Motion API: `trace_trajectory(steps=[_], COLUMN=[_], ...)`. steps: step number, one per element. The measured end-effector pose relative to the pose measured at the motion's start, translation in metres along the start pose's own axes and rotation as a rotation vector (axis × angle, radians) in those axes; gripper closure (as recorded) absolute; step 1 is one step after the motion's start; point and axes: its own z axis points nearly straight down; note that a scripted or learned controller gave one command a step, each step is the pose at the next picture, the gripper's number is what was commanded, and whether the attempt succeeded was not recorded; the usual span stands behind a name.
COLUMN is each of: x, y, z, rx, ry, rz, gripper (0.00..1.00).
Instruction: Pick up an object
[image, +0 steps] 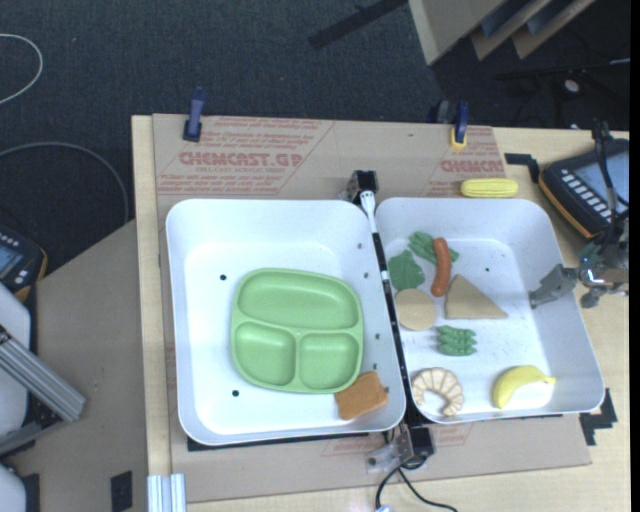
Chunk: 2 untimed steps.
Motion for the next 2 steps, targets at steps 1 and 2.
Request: trace_trajectory(steps=[1,2], x=[0.0746,0.0705], y=[-0.0243,-0.0240], z=[-0.1013,-0.1062], rx=[-0.010,-0.004], ry=[0.000,-0.002], rz=[-0.008,-0.002], gripper=[0.00,1.00])
